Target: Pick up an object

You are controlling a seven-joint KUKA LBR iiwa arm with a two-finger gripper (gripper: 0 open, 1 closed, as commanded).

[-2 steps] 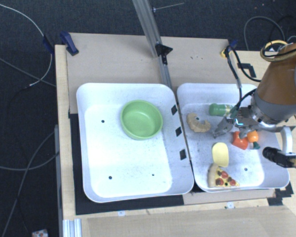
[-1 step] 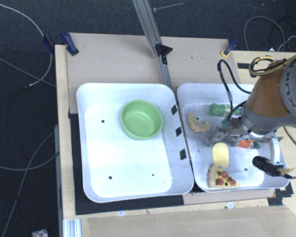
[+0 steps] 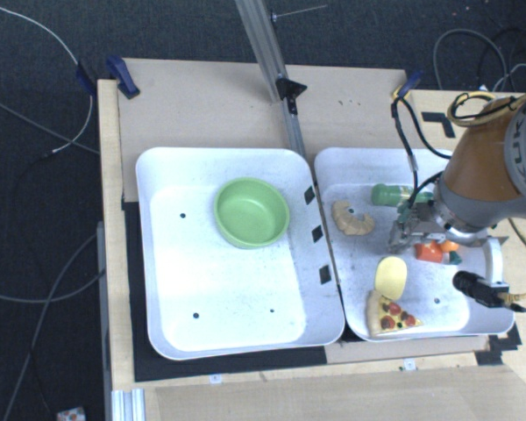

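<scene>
Left bin (image 3: 167, 261) has a green bowl (image 3: 252, 211). Right bin (image 3: 351, 310): tan piece (image 3: 353, 219), yellow lemon-like thing (image 3: 390, 276), pizza slice (image 3: 392, 315), green item (image 3: 389, 194), orange item (image 3: 432, 252). Gripper (image 3: 409, 232) is low between the tan piece and the orange item; can't tell its fingers' spread. Risk: crowded objects, so it may close on nothing or nudge the orange item.

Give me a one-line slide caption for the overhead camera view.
KUKA arm's gripper low in the right bin among toy foods; green bowl sits in the left bin.
</scene>
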